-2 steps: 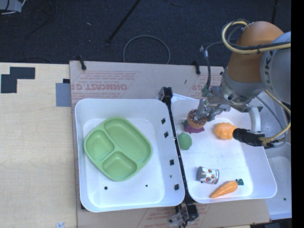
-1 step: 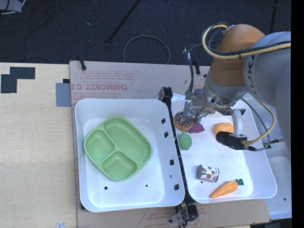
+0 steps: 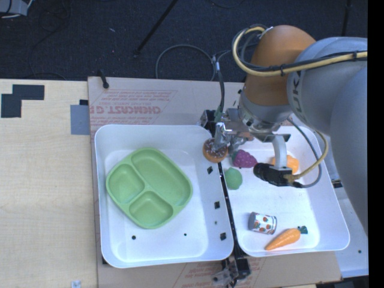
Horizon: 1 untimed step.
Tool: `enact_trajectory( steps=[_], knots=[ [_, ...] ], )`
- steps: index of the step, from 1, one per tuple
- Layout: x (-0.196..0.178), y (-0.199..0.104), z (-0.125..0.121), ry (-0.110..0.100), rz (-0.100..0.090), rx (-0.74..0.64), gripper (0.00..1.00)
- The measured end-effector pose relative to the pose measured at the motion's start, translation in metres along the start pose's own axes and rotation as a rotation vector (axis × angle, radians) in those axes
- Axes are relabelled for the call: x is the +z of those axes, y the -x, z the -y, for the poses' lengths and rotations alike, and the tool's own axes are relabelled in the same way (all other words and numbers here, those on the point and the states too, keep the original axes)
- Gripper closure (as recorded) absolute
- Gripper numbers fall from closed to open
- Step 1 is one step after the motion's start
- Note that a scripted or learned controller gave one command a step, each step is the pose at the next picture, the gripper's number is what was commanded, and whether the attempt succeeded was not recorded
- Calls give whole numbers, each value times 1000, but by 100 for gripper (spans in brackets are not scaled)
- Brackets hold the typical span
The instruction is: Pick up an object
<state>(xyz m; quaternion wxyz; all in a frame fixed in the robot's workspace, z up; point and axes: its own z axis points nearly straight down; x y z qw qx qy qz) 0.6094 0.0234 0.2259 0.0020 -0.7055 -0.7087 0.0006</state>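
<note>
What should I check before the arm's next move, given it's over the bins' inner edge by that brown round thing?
1. Gripper over a target: ok, it hangs just above the donut.
2. Donut held: cannot tell, the grasp is hidden.
3. Donut position: not ok, it sits at the left bin's inner rim, beside the divider.
4. Neighbours apart: ok, grapes and green ball lie apart from the donut.
5. Drop spot: ok, the green tray has three bare compartments.
6. Other items: ok, cup and carrot lie far from the gripper.
</note>
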Motion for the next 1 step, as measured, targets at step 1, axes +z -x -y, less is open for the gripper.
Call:
enact_trajectory(
  steps=[1],
  knots=[
    [-8, -55, -4, 0, 0, -1, 100]
  ],
)
